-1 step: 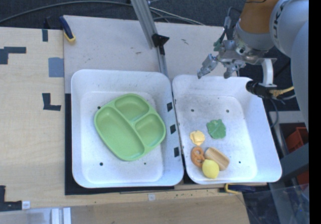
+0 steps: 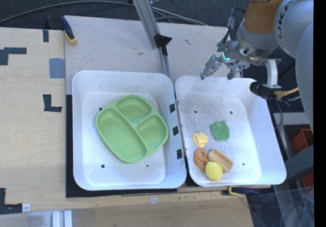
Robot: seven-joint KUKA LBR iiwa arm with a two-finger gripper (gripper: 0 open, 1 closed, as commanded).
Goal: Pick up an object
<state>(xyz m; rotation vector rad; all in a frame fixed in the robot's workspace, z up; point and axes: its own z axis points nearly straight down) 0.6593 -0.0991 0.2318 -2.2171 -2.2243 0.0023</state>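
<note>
Pincer [image 2: 220, 70] of mine hangs above the far rim of the right bin [image 2: 265, 119], its two fingers spread apart and pinching nothing. Everything else I place from that bin. Inside it, toward its near side, lie a green leafy piece [image 2: 219, 130], a small yellow piece [image 2: 200, 139] just beside it, a brown pretzel [image 2: 200, 158], a tan bread-like block [image 2: 220, 159] and a yellow lemon [image 2: 213, 171], the last three touching in a cluster. All sit well apart from my fingers. Left of that bin, touching it, the other bin [image 2: 81, 119] carries a green divided tray [image 2: 131, 128]. Both rest on the surface [image 2: 30, 134].
</note>
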